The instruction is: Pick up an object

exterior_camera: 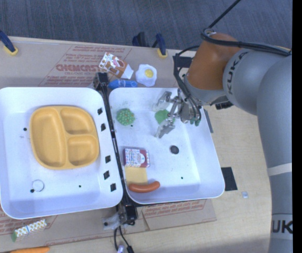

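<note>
My gripper [164, 115] hangs over the upper middle of the right bin [206, 162], reaching in from the right. Its two silver fingers stand apart, one toward the bin's back wall and one toward the front. A small green piece [162, 116] sits in the gap between them; I cannot tell whether it is lifted off the bin floor. To the left lies a green broccoli [125, 116]. Nearer the front lie a red packet [136, 156], a yellow cheese slice [136, 174] and a red sausage [144, 186].
The left bin [8, 194] holds a yellow divided plate [65, 137]. Behind the bins lie a fried-egg toy [146, 74], a snack packet [112, 64] and a blue item [122, 83]. A dark round spot [174, 150] marks the right bin's floor.
</note>
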Controlling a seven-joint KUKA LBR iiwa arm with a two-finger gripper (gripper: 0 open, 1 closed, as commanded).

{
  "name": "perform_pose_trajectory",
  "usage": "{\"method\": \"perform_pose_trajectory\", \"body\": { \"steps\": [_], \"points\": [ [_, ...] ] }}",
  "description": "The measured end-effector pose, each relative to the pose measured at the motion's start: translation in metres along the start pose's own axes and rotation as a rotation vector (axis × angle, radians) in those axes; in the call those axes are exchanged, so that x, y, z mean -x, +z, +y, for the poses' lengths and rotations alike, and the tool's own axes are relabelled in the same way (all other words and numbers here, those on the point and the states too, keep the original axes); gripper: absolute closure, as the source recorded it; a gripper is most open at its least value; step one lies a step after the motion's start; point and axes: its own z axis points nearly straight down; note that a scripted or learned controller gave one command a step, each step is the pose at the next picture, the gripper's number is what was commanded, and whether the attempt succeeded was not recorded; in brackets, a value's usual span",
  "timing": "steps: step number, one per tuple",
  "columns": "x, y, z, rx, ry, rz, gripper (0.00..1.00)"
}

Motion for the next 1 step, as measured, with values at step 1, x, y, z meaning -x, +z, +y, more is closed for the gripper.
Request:
{"method": "perform_pose_trajectory", "body": {
  "steps": [1],
  "points": [
    [-0.0041,0.0007,0.0516,0.001,-0.137,0.004,0.00]
  ]
}}
